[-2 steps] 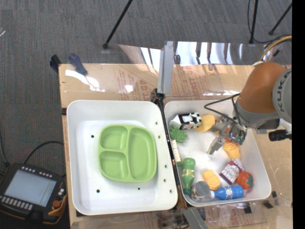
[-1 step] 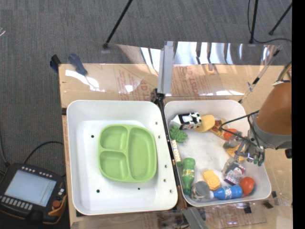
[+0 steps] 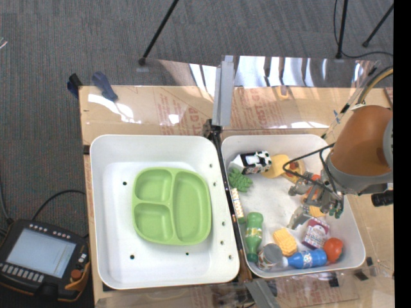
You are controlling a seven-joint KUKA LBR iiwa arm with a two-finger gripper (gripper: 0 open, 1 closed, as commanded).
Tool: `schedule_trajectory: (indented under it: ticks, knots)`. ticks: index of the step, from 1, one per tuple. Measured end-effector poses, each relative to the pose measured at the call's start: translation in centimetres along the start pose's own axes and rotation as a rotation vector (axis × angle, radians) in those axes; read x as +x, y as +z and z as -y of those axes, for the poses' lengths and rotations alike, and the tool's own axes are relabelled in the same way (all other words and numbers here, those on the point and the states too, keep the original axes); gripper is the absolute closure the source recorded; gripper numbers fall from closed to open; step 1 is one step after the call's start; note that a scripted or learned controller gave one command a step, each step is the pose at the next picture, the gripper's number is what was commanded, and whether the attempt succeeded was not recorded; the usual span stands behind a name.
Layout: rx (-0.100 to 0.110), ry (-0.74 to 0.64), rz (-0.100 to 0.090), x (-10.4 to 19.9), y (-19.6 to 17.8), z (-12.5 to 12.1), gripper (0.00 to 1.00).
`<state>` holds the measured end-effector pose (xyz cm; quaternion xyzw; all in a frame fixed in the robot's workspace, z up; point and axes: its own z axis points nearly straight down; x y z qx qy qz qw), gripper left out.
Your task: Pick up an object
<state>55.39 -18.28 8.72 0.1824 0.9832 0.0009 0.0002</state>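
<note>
A: From the overhead camera, where is the claw (image 3: 313, 205)?

B: Low over the right bin (image 3: 355, 236), in its right half, under the orange band of the arm (image 3: 361, 147). I cannot tell whether it is spread or pressed together; nothing shows between its tips.

A: What lies nearest it?

B: A small pink-and-white packet (image 3: 315, 232) sits just below and beside the claw. A red ball (image 3: 333, 248) lies next to that, toward the bin's near right corner, with a blue bottle (image 3: 307, 259) along the near wall.

A: And further off?

B: A yellow corn piece (image 3: 285, 241) and a green bottle (image 3: 252, 234) to the left, a black-and-white cow toy (image 3: 255, 162) near the far wall. The left bin (image 3: 109, 165) holds a green divided plate (image 3: 171, 206), well apart from the claw.
</note>
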Motion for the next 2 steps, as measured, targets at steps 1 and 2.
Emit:
schedule_trajectory:
  ticks: [1,2]
  knots:
    - [-0.001,-0.109,0.015,4.7,-0.4,3.5,0.0]
    - [-0.002,-0.068,0.001,0.1,0.0,-5.5,0.0]
